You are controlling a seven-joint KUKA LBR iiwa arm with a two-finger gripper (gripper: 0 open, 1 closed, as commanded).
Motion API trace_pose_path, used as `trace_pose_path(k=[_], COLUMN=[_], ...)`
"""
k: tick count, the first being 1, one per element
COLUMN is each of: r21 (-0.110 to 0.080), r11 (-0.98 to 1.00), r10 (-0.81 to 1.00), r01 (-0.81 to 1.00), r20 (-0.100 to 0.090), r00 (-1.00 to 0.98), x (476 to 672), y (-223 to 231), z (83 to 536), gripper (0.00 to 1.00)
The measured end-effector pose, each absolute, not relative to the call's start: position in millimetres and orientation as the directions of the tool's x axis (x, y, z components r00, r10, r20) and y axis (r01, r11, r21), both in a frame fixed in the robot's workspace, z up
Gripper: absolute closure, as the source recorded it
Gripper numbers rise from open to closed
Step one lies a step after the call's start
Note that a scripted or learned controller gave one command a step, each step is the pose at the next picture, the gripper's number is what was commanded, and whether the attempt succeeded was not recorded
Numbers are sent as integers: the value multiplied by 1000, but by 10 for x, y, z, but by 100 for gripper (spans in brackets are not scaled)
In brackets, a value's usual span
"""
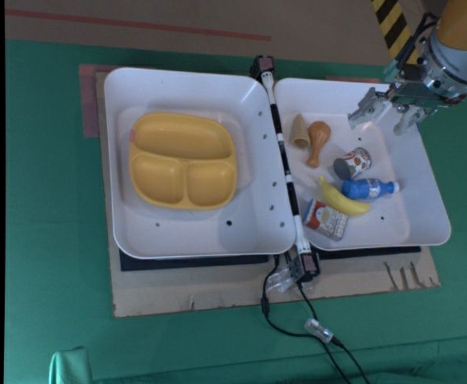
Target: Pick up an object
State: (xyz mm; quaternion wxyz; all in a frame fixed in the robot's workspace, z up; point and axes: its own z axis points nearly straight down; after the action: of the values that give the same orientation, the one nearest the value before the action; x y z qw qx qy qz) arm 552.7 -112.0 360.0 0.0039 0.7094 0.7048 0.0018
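The right bin (pixel 425 214) holds several small items: an ice-cream cone (pixel 299 131), a brown drumstick (pixel 317 141), a small tin can (pixel 353 164) lying on its side, a blue bottle (pixel 369 188), a yellow banana (pixel 341 199) and a red-and-white packet (pixel 325 218). My gripper (pixel 388 112) hangs over the upper right part of this bin, fingers spread open with nothing between them. It is above and to the right of the can and the drumstick, clear of all the items.
The left bin (pixel 137 94) holds a yellow divided plate (pixel 182 160). A black hinge strip (pixel 281 154) runs between the bins. Cables (pixel 313 326) trail off the front edge onto the green cloth. Yellow-black hazard tape (pixel 389 10) lies at the back right.
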Motion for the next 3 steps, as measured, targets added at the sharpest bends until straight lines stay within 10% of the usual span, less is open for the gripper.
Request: trace_pose_path(k=[1, 2, 3], r21=[39, 58, 81], r11=[-7, -3, -9], r10=[1000, 1000, 1000], r01=[999, 998, 997], r20=[-14, -15, -25], r00=[7, 4, 11], x=[5107, 5189, 5230], y=[-1325, -1463, -1499], z=[2172, 2094, 2273], gripper=[0, 0, 100])
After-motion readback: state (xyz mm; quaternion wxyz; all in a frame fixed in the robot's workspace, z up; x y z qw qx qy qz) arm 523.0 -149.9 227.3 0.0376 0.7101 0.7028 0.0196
